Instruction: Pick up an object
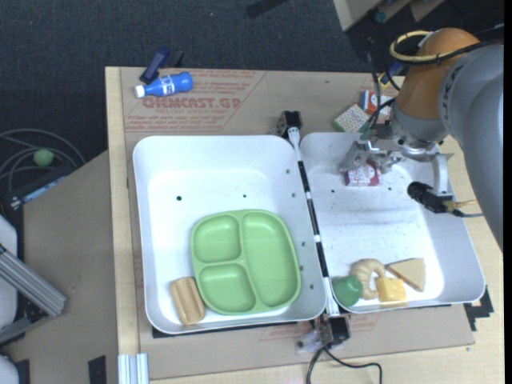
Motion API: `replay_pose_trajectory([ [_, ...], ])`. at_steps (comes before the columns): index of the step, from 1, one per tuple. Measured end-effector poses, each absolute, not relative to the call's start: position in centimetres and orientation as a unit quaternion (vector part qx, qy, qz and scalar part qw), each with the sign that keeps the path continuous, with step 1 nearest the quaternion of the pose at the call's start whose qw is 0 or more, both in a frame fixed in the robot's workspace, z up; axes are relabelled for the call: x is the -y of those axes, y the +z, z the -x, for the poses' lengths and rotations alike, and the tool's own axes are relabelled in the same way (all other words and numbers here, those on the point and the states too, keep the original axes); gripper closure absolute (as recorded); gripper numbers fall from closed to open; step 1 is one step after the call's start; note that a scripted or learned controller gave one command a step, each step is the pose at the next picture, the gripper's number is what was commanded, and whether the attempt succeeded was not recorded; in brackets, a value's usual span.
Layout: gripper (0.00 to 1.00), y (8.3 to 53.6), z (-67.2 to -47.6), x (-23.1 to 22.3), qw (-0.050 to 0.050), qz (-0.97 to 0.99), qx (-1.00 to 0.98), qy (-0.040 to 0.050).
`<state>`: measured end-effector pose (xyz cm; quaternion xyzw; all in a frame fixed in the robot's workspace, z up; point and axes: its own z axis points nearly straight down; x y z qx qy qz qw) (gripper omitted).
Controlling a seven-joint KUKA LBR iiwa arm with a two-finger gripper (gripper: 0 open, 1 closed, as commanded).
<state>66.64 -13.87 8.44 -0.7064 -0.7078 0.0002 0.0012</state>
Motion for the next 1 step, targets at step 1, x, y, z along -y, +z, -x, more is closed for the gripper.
replay_pose_trajectory([
  [1,1.00,18.68,-59.05,7.63,-0.001,0.706,0.708,-0.0015],
])
